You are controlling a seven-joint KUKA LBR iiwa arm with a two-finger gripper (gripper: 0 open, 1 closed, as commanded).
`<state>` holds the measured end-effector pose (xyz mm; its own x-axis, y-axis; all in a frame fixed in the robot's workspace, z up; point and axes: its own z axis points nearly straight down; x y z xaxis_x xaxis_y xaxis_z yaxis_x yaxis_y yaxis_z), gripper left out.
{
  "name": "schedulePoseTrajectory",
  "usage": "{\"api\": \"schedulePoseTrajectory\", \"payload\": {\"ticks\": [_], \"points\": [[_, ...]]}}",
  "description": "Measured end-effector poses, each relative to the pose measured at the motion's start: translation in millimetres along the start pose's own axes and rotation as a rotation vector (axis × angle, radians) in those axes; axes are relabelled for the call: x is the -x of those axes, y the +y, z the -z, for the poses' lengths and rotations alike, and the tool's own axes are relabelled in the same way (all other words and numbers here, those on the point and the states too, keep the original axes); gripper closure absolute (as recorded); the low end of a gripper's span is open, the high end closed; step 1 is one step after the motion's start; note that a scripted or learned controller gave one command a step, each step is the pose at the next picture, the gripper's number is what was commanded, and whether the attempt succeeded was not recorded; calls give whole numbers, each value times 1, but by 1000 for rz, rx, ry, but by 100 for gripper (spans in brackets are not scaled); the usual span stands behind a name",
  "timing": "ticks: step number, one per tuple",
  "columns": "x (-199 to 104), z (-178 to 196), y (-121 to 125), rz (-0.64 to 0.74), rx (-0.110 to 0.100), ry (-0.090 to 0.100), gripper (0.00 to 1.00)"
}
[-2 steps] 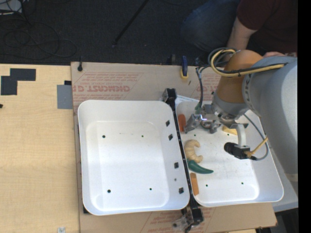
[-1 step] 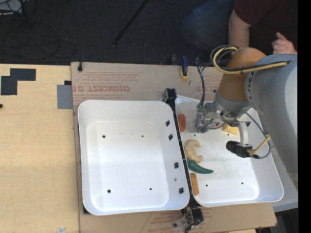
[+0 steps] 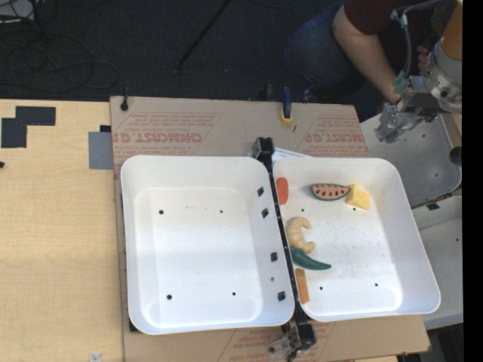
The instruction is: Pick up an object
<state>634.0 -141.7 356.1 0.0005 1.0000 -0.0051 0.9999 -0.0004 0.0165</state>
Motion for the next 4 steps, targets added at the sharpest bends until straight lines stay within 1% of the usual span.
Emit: {"api": "schedulePoseTrajectory", "payload": {"ticks": [1, 2, 3, 4], "points": [[-17, 149, -7, 3, 0, 2, 100], [-9, 186, -56, -2, -14, 5, 100], [17, 48, -106, -4, -35, 8, 100], [-32, -54, -129, 3, -32, 10, 100]]}}
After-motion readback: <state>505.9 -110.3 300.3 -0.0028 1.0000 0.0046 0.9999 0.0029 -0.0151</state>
